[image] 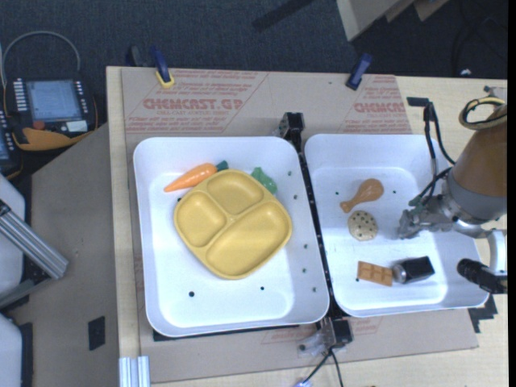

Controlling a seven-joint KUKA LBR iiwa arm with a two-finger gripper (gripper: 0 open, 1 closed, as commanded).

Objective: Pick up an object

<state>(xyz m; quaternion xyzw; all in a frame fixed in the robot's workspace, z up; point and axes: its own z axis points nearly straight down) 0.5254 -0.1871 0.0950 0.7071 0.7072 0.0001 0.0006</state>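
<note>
1. We are aiming the grey arm's gripper, hovering in the right white bin, at one piece only; a straight descent over the piece's middle would likely serve best.
2. We are judging the small black block the nearest target, lying at about six o'clock from the jaws, near but apart.
3. The tan waffle-textured bar is touching that block at its nine o'clock.
4. The speckled round cookie and tan drumstick are lying toward nine and ten o'clock.
5. We cannot tell how the jaws are standing.
</note>
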